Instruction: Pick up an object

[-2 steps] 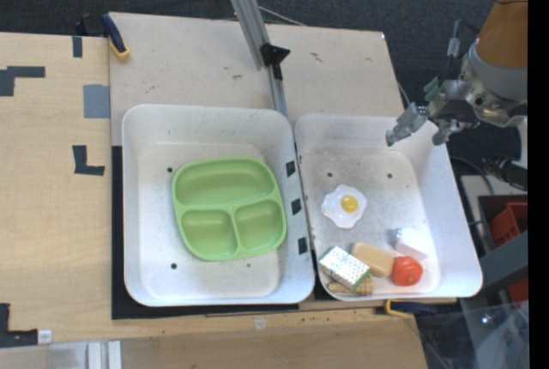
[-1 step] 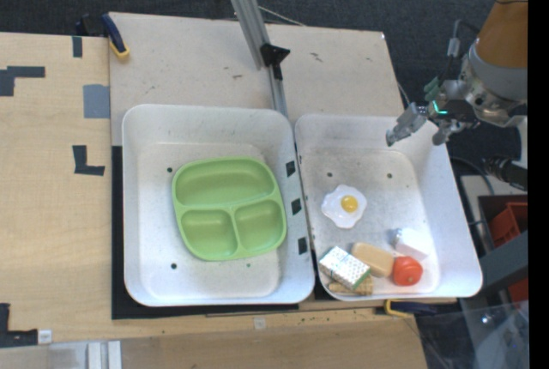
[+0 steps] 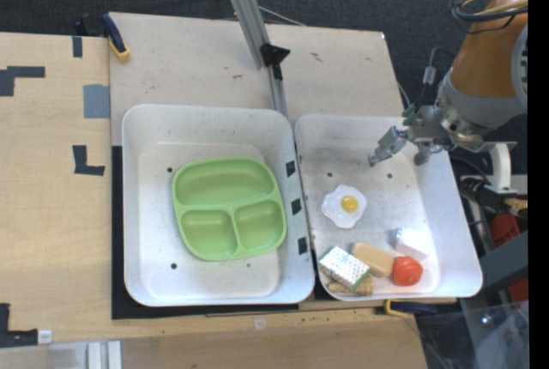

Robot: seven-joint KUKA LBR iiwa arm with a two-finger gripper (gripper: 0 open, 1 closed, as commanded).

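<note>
Gripper [image 3: 401, 148] hovering over right bin [image 3: 446, 187], fingers spread, grasping nothing. Lying below it: one fried egg [image 3: 345, 206], one tomato [image 3: 407, 271], one tan block [image 3: 374, 258], one patterned box [image 3: 344, 267]. Sitting in left bin [image 3: 137, 187]: one green tray [image 3: 229, 208]. Resting under both, a pale wooden surface [image 3: 43, 187].

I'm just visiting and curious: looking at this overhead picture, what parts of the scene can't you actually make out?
- Gripper, camera view: small and slightly blurred; its finger state is unclear.
- Pale object beside the red tomato: too small and washed out to identify.
- Patterned box: print too small to read; it partly hides something brown beneath it.
- Arm: cut off by the right edge.
</note>
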